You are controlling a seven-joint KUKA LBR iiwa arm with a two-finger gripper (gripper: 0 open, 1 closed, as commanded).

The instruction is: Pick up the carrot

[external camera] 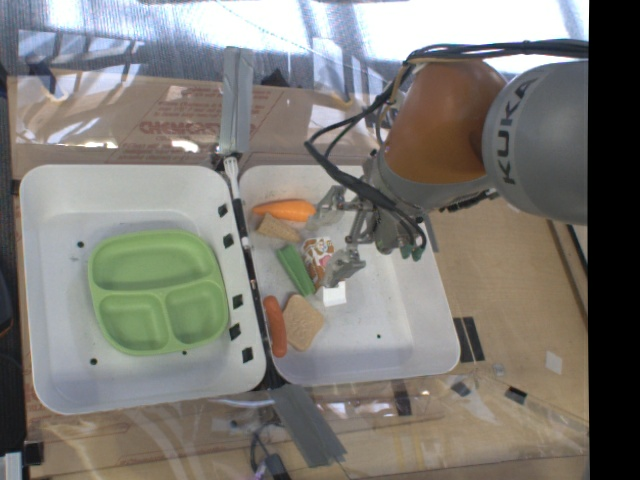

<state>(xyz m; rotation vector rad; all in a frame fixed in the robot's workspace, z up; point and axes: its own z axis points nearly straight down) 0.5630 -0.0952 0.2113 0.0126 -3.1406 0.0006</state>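
The carrot (286,209) is an orange tapered piece lying sideways near the back left corner of the right bin (400,318). My gripper (345,261) hangs over the middle of that bin, to the right of the carrot and nearer the front, apart from it. It sits just above a small white cube (334,294) and beside a printed wrapper (320,252). Nothing shows held in it.
In the right bin also lie a tan cracker (277,230), a green strip (295,269), a bread slice (303,321) and a red-orange sausage (274,325) along the left wall. The left bin (50,268) holds a green divided tray (157,290). Cables loop off the wrist.
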